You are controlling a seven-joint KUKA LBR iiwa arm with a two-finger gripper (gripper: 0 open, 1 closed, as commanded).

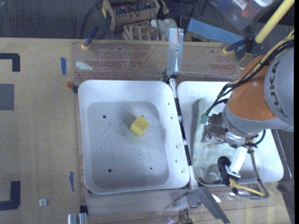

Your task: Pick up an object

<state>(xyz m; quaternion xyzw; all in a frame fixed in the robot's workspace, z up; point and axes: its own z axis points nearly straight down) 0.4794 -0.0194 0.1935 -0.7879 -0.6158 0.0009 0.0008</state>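
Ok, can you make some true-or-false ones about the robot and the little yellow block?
1. The yellow block lies in the bin on the view's left. True.
2. The arm hangs over that same bin. False: it is over the bin on the view's right.
3. The arm has lifted the block into the air. False: the block rests on the bin floor, far from the arm.
4. The two white bins sit side by side. True.
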